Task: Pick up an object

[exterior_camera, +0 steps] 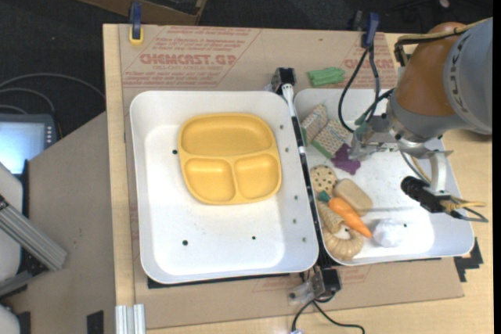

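From the camera view, my arm [450, 78] comes in from the right, its orange band above the wrist, bending down over the far part of the right bin [391, 176]. My gripper [362, 143] hangs low there, toward the bin's left half; whether it is apart or together I cannot tell from this angle. Just below and left of it lies a purple piece [347, 161], the nearest thing to me, though I cannot say whether I touch it. Beside that sits a patterned packet [324, 132], tilted against the bin's left wall. Nearer the camera come a speckled cookie [322, 177], a tan block [353, 195], an orange carrot [350, 217] lying across a pale ring-shaped piece [343, 243], and a white ball [385, 233]. The left bin [156, 192] holds one yellow divided tray [231, 156], set toward its far side with bare floor around it. A green piece [326, 77] lies outside on the board beyond the right bin. The things crowd the right bin's left wall and near edge; its middle floor is bare.
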You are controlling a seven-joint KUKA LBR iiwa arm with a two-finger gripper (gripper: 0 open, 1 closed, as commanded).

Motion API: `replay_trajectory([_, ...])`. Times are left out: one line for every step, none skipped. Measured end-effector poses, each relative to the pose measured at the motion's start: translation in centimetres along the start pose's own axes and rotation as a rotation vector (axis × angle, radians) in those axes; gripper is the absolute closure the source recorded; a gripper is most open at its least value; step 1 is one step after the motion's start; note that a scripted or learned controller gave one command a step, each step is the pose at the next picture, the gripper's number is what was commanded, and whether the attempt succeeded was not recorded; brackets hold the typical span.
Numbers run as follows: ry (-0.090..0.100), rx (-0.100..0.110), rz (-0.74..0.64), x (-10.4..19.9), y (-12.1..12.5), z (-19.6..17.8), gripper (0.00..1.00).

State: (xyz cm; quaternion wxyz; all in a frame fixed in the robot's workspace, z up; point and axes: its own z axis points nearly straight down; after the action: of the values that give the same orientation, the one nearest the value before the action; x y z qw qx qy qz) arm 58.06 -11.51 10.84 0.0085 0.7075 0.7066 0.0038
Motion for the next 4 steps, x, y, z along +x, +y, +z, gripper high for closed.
replay_trajectory([0.000, 0.001, 0.000, 0.0, 0.0, 0.1, 0.00])
replay_trajectory([0.005, 0.016, 0.000, 0.2, -1.0, 2.3, 0.00])
replay_trajectory([0.005, 0.011, -0.005, 2.0, 5.0, 2.4, 0.00])
replay_trajectory([0.007, 0.022, 0.004, -4.6, 0.5, 2.4, 0.00])
